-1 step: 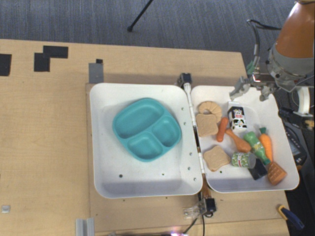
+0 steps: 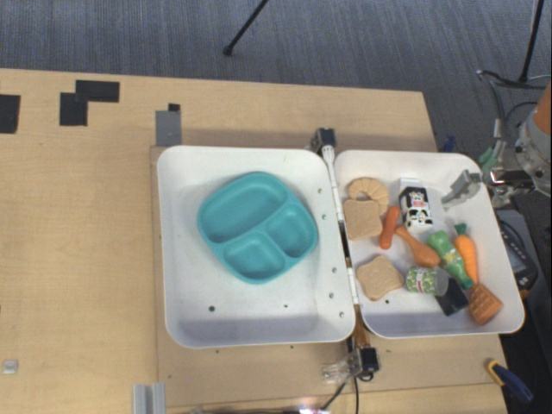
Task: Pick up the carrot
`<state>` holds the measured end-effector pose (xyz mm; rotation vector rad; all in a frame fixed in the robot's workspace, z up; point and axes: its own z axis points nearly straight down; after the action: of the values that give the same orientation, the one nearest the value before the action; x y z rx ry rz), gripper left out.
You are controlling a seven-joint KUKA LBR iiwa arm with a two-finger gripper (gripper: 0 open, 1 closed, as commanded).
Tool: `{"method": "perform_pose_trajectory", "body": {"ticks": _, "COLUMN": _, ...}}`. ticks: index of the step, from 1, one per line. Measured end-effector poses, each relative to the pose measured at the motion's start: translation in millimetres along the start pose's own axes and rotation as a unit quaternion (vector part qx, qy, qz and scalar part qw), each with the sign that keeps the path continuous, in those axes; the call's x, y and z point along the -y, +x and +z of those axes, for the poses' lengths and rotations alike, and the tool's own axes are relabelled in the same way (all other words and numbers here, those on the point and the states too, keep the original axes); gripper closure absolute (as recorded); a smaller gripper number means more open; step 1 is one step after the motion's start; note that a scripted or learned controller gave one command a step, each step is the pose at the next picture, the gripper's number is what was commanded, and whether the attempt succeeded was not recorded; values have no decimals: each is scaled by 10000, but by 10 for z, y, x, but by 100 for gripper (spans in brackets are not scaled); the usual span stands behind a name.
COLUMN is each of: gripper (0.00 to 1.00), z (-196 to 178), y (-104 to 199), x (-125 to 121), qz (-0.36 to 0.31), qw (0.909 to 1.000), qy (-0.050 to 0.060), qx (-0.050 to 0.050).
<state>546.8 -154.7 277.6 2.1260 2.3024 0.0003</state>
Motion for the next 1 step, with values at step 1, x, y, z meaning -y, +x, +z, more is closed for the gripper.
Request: {"method": "perform_pose_trajectory", "body": {"ticks": 1, "gripper": 0, "z": 1186, "y": -329, "x": 283, "qz": -1303, "qw": 9915, "qy": 26, "qx": -30}}
